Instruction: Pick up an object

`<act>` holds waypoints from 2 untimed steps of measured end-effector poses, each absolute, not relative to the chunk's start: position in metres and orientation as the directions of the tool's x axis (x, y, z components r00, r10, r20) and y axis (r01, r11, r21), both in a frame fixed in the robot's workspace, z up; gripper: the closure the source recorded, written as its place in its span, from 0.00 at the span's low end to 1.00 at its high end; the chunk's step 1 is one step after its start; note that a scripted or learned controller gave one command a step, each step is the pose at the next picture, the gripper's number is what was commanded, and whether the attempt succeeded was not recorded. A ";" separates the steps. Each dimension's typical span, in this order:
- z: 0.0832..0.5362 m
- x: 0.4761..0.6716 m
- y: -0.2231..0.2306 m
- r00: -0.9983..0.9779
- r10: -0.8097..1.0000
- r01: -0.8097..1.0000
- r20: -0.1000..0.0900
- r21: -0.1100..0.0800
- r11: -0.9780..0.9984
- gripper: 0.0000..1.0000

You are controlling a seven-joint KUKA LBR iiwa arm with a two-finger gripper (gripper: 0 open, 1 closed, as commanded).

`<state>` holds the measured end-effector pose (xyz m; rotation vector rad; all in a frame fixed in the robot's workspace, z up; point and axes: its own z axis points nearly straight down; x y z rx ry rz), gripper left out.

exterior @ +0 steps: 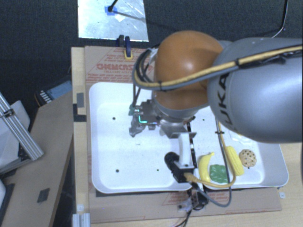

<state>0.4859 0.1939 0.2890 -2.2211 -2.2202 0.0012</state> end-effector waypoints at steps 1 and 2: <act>0.179 0.514 0.085 0.009 1.000 1.000 -0.004 -0.006 -0.010 0.00; 0.312 0.487 0.010 0.007 1.000 1.000 -0.001 0.012 -0.007 0.00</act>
